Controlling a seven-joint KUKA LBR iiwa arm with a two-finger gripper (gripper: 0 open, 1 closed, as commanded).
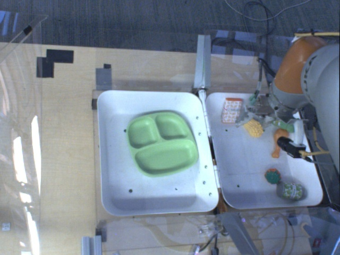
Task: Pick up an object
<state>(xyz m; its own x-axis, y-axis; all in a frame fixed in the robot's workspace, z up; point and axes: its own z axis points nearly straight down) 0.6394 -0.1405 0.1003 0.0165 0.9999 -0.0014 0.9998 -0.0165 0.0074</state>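
A pale wooden bench (58,158) filled most of the view, seen from above at a slant, with dark grey carpet (122,9) beyond its far edge and a thin black cable (255,7) looping across that floor. A clear plastic screen (18,142) stood along the bench's left side, catching streaks of light.

Two shallow white bins sat side by side on the bench, meeting at a metal divider rail (202,62). The grey arm with its orange band (292,68) reached in from the right, over the far right corner of the right-hand bin (244,163). Its two-finger gripper (261,106) hung low over that corner, but the fingers were too small and cluttered to read (whether they were apart or closed, or had anything between them, could not be told).

Several small objects lay close to the gripper in the right-hand bin. A small white card with red print (232,111) lay just to its left. A yellow knobbly corn-like piece (255,128) lay just in front of it, nearer the camera. An orange carrot-shaped toy (279,141) lay a little further on, towards the right wall. Well apart from the gripper, near the bin's front edge, lay a small green and red ball (272,176) and a grey-green speckled lump (291,190).

The left-hand bin (114,195), well away from the gripper, held a light green plastic divided plate (162,142) with three compartments.
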